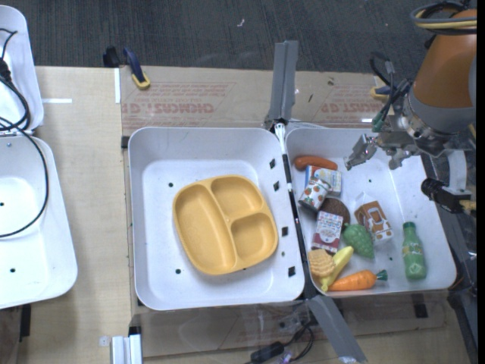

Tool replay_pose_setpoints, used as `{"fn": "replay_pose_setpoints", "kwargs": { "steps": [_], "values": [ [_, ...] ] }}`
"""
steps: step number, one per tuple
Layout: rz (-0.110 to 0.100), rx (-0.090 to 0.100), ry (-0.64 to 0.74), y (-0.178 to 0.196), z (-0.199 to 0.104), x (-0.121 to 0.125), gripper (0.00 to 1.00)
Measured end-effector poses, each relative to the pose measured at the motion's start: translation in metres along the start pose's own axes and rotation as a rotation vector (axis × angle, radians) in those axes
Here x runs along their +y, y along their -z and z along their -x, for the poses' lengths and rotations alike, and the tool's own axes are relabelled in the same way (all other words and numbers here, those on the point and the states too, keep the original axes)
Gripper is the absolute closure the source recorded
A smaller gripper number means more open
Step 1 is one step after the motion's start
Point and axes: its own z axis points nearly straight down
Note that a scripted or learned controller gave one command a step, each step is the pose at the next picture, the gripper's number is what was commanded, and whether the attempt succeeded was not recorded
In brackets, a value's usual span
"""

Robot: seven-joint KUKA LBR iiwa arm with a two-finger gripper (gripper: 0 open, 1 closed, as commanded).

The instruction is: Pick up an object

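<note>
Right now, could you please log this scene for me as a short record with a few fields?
left bin: holds a yellow divided plate
right bin: holds toy food
items in right bin: sausage, green bottle, carrot, small cartons and other pieces
gripper: above the back of the right bin, near the sausage
held object: none visible
arm side: enters from the right

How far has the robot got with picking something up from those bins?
Nothing looks picked up yet. The gripper hangs over the upper part of the right bin with nothing visible between its fingers. The toy food, such as the sausage, carrot and green bottle, lies in that bin. The yellow divided plate sits in the left bin. Lowering, gripping and lifting remain.
</note>
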Motion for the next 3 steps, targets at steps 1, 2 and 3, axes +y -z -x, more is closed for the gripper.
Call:
{"fn": "replay_pose_setpoints", "kwargs": {
  "steps": [1, 2, 3],
  "values": [
    [0.0, 0.001, 0.085, -0.115, 0.027, -0.043, 0.0],
    [0.0, 0.0, 0.081, -0.107, 0.027, -0.043, 1.0],
    [0.003, -0.001, 0.206, 0.009, -0.028, -0.073, 1.0]
  ]
}}
